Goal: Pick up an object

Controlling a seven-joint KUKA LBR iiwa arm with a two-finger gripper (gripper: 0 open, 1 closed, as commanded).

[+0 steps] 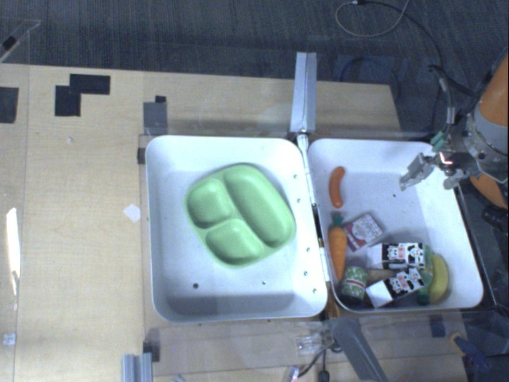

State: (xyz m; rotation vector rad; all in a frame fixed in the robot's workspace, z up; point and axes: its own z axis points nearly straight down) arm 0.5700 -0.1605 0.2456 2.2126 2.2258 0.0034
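The grey two-finger hand (430, 169) hovers spread apart and empty over the right white bin's (469, 286) far corner, above its clutter; the orange plastic carrot (338, 252) lies against the left wall.

So there's just the one camera, fixed above the bench (71, 213) and looking down at a slant, far enough back to fit both white bins. The metal divider post (303, 94) sits near the middle: left bin (159, 237) to its left, right bin (469, 253) to its right, dark carpet (199, 22) beyond it up top.
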